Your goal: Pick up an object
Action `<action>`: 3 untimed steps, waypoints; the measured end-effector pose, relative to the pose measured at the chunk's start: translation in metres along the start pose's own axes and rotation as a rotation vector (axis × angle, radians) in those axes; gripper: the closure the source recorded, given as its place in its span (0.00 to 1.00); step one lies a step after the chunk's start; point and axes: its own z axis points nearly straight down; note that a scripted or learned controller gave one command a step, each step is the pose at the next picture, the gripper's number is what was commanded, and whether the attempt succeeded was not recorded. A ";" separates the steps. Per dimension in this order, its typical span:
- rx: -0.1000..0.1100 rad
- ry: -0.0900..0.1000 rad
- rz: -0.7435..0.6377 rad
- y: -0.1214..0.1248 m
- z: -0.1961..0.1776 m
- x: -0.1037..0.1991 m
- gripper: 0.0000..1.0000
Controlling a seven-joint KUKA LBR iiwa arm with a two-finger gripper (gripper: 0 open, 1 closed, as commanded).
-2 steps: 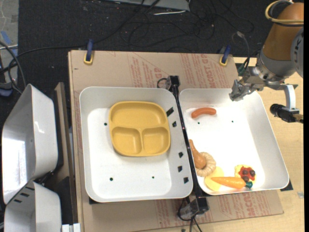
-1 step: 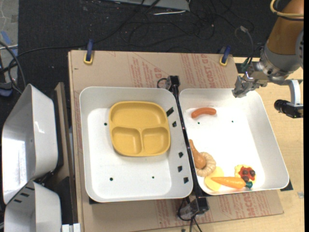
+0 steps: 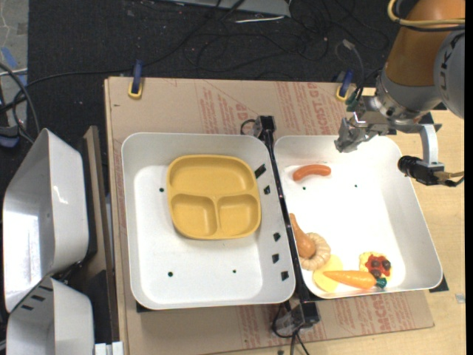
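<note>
White right bin, far rim under gripper | finger state: cannot tell, nothing seen between them | sausage just below-left of fingers, nearest pick | carrot, shrimp well below, crowded against near wall | yellow tray far left.

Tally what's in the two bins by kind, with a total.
Divided yellow plate, left bin: 1
Sausage, right bin: 1
Shrimp: 1
Carrot: 1
Pale yellow flat piece under the carrot: 1
Small yellow piece with red toppings: 1
Total: 6
</note>
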 end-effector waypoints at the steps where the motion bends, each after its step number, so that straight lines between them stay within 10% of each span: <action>1: 0.001 0.000 -0.001 -0.005 0.003 0.060 1.00; 3: 0.001 0.000 -0.001 -0.024 -0.009 0.158 1.00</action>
